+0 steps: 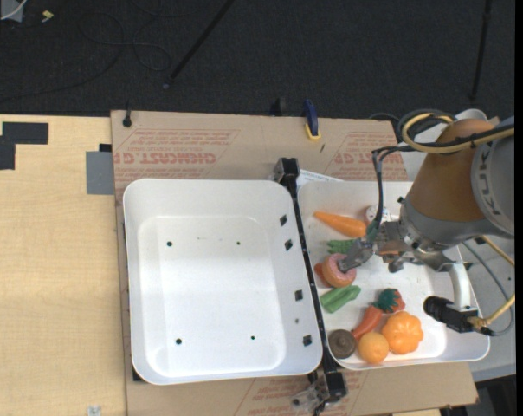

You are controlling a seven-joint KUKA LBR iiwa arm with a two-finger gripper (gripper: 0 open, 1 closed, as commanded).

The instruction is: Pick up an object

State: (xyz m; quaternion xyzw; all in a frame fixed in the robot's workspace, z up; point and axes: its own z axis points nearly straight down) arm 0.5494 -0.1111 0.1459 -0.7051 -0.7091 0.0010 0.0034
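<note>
Two white bins sit on the cardboard-covered table (209, 146): the tool (358, 254), fingers unreadable, hovers in the right bin (469, 349) touching a pink doughnut-shaped toy (337, 269) at 9 o'clock, dark carpet (244, 42) beyond at 12.

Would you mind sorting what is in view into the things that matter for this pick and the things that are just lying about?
Part of the job:
- gripper, low in the right white bin
- pink round ring-shaped toy beside its tips
- long orange carrot
- green pod-shaped toy
- round orange fruit

Just lying about:
- left white bin
- blue clamp on the cardboard's far edge
</note>
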